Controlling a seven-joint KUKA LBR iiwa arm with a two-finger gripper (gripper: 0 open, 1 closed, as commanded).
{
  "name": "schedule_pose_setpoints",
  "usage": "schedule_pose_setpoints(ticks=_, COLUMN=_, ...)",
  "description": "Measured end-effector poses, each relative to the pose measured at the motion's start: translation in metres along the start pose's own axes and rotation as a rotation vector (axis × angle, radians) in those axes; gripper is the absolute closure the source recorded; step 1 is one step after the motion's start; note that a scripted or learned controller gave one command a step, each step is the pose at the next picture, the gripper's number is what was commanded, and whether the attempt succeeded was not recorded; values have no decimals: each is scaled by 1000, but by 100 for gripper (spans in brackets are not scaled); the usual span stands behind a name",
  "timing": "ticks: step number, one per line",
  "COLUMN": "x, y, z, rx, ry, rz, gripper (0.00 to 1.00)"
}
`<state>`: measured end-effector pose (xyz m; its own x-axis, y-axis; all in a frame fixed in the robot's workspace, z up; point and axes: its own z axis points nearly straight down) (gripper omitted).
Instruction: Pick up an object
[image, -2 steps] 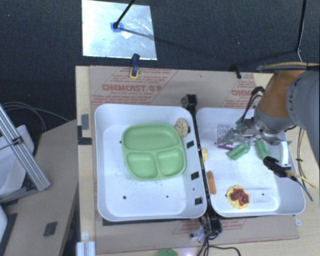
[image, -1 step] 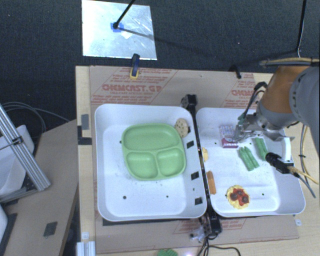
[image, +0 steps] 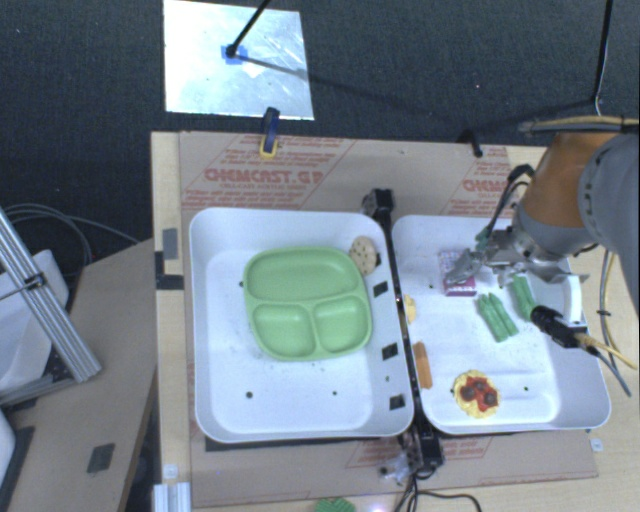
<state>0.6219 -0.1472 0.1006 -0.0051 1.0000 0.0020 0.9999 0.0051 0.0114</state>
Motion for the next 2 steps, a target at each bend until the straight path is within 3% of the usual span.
schedule_pose_setpoints(ticks=1, x=-13, y=-5, z=11, rx=0, ry=1, rz=3, gripper=0)
schedule_pose_setpoints(ticks=2, x=-6, y=-23, z=14, rx=7, ry=-2, rz=4, gripper=0)
